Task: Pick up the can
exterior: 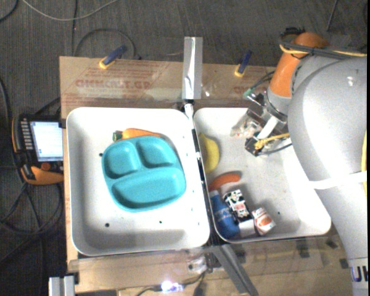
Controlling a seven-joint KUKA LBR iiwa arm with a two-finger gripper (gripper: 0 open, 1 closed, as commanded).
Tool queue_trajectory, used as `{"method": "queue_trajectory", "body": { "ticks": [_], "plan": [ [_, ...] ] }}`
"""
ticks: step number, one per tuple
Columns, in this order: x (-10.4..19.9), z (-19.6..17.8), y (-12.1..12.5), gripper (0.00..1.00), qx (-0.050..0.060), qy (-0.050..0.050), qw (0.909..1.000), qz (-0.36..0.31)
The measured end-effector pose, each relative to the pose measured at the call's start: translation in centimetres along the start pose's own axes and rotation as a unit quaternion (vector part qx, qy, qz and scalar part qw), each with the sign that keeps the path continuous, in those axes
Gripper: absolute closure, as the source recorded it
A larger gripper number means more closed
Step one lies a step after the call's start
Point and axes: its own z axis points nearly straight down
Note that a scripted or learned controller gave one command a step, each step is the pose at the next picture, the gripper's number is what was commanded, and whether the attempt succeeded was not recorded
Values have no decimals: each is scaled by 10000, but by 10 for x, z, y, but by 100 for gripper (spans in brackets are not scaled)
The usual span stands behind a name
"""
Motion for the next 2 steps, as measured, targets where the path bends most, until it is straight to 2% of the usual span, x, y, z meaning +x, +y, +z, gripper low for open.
{"method": "queue_trajectory", "body": {
  "ticks": [1, 2],
  "plan": [
    [-6, -3, -2, 100, 73, -87, 9999, 47],
    [10, -106, -70, 100, -164, 42, 9968, 779]
  ]
}}
